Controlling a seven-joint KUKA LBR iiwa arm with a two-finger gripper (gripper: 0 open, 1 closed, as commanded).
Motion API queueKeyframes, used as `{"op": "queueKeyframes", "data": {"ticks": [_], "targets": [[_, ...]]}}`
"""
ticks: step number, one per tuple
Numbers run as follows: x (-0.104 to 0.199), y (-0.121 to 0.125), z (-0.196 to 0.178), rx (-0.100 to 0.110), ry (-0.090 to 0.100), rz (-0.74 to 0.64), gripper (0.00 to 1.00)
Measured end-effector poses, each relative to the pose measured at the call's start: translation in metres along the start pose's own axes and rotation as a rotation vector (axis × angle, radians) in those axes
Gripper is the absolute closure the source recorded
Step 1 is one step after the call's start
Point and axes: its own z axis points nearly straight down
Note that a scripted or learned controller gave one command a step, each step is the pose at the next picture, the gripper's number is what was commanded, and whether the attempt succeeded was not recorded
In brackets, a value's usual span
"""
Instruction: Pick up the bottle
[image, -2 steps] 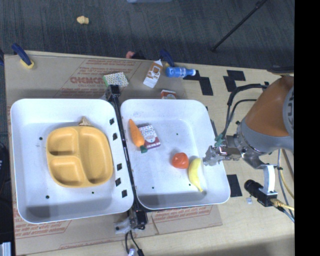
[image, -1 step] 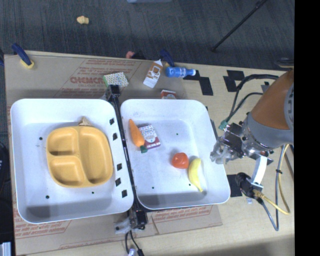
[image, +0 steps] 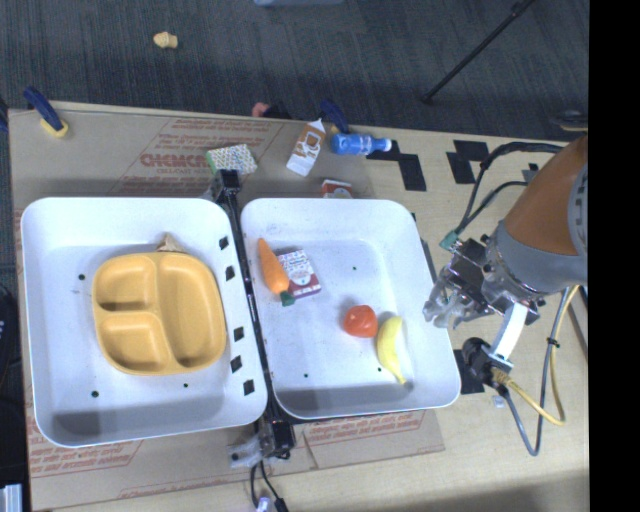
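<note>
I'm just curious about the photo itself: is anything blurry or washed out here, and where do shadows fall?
In the camera view, the grey metal end effector looks smeared and soft; the white plastic right bin is bright, nearly washed out, with a soft shadow along its near wall; the small blue plastic bottle behind it is small and slightly fuzzy, as is the yellow divided plate, which shows no glare.

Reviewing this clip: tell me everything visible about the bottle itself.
The bottle is small, blue and looks like plastic, with a paler end toward the view's right. It lies on its side on the cardboard-covered bench, beyond the far rim of the right bin, outside both bins. A small carton lies just to its left; whether they touch is unclear. The end effector is well away from it, beside the right bin's right wall.
</note>
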Motion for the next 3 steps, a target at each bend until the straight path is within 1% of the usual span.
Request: {"op": "queueKeyframes", "data": {"ticks": [1,2,3], "targets": [[0.013,-0.01,0.016,0.004,0.001,0.224,1.0],[0.004,-0.004,0.017,0.006,0.002,0.139,1.0],[-0.002,0.001,0.027,0.003,0.0,0.375,1.0]]}}
